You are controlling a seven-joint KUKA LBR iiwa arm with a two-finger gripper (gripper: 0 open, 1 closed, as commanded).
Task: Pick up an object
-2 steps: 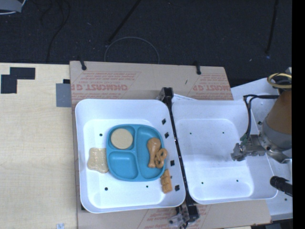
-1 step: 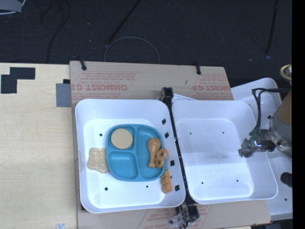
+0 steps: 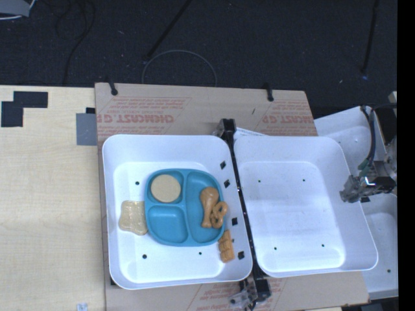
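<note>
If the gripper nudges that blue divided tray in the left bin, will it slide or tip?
The blue tray looks low and flat, so it would more likely slide than tip. The round cracker and pretzel pieces lying loose in it would probably shift. Its thin rim may be hard to pinch.

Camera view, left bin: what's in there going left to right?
Pale tan bread-like slice → round beige disc in the blue sectioned plastic tray → brown twisted pretzel-like piece in the tray's right section → small tan chunk near the bin divider.
</note>
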